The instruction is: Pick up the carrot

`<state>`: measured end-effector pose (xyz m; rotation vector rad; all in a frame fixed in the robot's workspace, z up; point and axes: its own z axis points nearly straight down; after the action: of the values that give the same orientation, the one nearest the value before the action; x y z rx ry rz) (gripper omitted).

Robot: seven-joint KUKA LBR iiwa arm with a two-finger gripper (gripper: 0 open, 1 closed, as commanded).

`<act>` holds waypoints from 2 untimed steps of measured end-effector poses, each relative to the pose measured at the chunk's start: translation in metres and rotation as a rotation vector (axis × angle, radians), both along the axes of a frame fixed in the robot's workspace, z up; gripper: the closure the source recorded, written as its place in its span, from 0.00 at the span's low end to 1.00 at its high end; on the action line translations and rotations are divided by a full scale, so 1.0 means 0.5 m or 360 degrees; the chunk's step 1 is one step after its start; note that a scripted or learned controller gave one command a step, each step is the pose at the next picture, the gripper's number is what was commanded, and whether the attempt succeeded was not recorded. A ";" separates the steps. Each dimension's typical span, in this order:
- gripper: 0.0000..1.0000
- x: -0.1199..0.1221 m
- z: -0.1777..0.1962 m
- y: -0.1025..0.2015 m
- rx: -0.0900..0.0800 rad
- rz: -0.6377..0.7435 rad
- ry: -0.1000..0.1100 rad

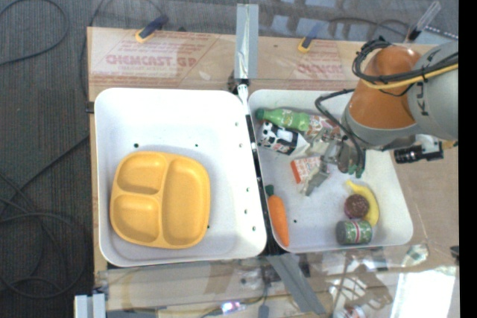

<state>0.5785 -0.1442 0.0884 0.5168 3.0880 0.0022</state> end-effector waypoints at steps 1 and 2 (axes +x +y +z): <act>0.00 0.043 0.190 0.086 -0.0015 0.0100 0.0022; 0.00 -0.104 0.011 0.094 -0.0007 -0.0239 -0.0033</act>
<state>0.5264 -0.0973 0.0937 0.7418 3.0197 -0.0006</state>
